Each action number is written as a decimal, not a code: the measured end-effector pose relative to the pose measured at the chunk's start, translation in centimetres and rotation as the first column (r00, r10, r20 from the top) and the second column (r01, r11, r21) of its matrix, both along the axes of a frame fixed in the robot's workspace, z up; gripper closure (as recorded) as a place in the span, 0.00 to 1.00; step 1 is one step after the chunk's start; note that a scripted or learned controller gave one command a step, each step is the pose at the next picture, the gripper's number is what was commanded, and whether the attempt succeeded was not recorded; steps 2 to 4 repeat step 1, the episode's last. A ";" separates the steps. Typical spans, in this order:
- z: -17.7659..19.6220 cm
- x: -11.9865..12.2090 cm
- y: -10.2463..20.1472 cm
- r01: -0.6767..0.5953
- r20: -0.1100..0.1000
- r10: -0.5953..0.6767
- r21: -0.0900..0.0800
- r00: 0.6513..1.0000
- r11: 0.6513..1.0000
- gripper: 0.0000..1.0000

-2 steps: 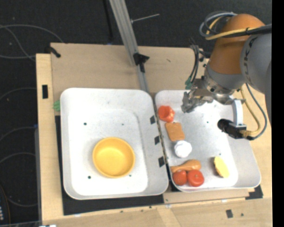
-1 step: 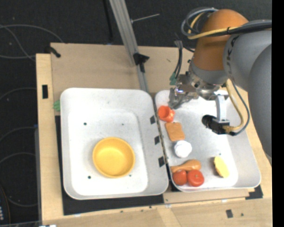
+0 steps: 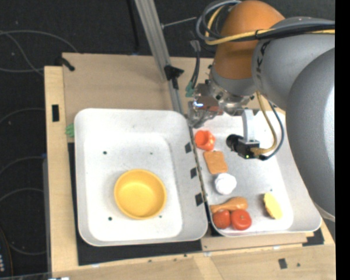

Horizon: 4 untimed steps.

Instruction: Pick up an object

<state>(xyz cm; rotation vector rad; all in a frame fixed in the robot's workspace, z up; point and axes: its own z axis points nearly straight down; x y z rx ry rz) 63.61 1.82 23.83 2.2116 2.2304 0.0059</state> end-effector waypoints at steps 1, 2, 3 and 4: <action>-0.9 0.9 4.8 0.002 -0.002 -0.002 -0.002 1.000 1.000 1.00; -0.9 0.9 4.8 0.002 -0.002 -0.002 -0.002 1.000 1.000 1.00; -0.9 0.9 4.8 0.002 -0.002 -0.002 -0.002 1.000 1.000 1.00; -0.9 0.9 4.8 0.002 -0.002 -0.002 -0.002 1.000 1.000 1.00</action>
